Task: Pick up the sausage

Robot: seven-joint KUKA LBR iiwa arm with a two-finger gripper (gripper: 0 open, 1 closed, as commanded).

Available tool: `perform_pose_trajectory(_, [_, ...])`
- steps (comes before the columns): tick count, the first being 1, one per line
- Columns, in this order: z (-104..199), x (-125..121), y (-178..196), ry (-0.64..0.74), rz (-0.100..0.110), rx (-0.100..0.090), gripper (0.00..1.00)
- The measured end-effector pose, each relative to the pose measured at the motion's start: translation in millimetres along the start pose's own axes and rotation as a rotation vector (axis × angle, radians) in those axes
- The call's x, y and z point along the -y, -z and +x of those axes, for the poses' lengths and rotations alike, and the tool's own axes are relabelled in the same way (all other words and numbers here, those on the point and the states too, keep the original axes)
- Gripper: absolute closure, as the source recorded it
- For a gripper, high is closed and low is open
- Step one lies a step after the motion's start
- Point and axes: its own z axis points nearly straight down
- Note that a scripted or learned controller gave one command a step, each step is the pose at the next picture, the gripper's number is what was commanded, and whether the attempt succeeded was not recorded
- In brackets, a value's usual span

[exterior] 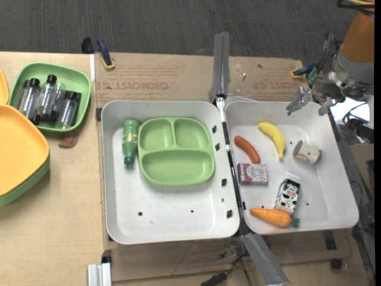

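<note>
The sausage, an orange-red link, lies in the right bin near its left wall, slanting down to the right. My gripper hovers over the bin's far right corner, well up and right of the sausage. Its fingers are spread open and hold nothing.
In the right bin also lie a banana, a small cup on its side, a purple box, a small carton and a carrot. The left bin holds a green divided tray and a green bottle.
</note>
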Motion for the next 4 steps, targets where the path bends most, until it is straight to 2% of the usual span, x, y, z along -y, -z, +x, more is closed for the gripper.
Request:
perform_pose_trajectory(1, [0,0,9,0.003,0.001,0.001,1.00])
perform_pose_trajectory(2, [-16,69,46,-0.388,0.002,0.000,1.00])
perform_pose_trajectory(3, [-33,107,79,-0.775,0.002,0.001,1.00])
perform_pose_trajectory(4, [-33,107,86,-0.772,0.007,0.004,1.00])
